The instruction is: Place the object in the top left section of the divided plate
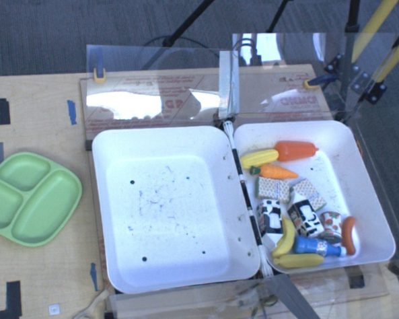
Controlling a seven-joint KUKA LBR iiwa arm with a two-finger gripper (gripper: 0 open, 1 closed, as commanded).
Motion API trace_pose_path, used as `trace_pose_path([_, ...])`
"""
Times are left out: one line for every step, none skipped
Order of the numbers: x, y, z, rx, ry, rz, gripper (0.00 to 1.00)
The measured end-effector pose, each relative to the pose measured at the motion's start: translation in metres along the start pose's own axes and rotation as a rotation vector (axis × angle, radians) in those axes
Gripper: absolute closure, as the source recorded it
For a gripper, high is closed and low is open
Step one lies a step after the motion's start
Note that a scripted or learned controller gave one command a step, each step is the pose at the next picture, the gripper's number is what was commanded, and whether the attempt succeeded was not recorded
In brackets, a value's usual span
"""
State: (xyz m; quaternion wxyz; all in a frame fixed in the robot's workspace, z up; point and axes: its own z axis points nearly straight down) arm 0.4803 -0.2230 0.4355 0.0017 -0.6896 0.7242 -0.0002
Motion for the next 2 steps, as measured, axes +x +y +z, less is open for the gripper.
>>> trace_pose_path([-0.001, -0.005, 0.000, 0.002, 0.001, -0.300, 1.00])
trace_pose_path([-0.014, 0.000, 0.000, 0.000, 0.000, -0.728, 1.00])
